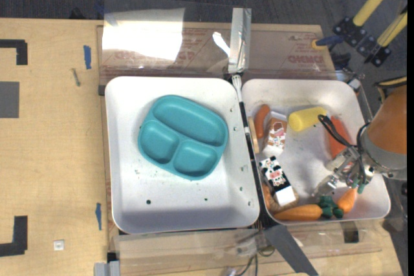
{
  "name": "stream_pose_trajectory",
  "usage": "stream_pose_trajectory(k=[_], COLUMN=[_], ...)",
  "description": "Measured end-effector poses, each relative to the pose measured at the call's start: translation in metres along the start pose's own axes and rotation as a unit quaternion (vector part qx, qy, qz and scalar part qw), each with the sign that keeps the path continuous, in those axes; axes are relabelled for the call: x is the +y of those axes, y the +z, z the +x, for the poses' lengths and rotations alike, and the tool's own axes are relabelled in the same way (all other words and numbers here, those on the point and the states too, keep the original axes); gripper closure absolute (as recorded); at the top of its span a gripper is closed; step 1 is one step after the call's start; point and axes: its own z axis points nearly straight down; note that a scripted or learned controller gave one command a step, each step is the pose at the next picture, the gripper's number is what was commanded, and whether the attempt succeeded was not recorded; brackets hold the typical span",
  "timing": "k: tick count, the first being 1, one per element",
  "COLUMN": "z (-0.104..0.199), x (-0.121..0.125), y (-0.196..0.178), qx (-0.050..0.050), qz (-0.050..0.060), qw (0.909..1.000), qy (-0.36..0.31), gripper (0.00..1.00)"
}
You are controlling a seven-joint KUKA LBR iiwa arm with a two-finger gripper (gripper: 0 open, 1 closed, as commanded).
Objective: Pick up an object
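Note:
The right bin (304,88) holds several small toys. A yellow piece (308,118) lies at the back, with an orange sausage shape (261,121) and a small patterned box (277,134) to its left. A black-and-white cow block (277,179) sits near the left wall. An orange carrot (299,211) lies along the front wall, and a second small carrot (348,200) with green leaves (331,206) is at the front right. My gripper (341,176) hangs low over the bin's right side, just above the small carrot. A red-orange piece (336,138) lies behind it.
The left bin (123,158) holds a teal divided plate (184,136). A clear plastic sheet (168,42) and a metal divider post (238,42) stand behind the bins. Yellow-handled clamps (365,22) sit at the back right. Brown bench (45,139) extends to the left.

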Motion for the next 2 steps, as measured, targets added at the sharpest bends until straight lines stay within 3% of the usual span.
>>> stream_pose_trajectory(k=[1,2], z=[-0.069,-0.058], x=[0.029,0.039], y=[0.002,0.001], qx=[-0.001,-0.001], qz=[0.0,0.002], qw=[0.9997,0.9999], qy=[0.026,0.011], gripper=[0.0,0.0])
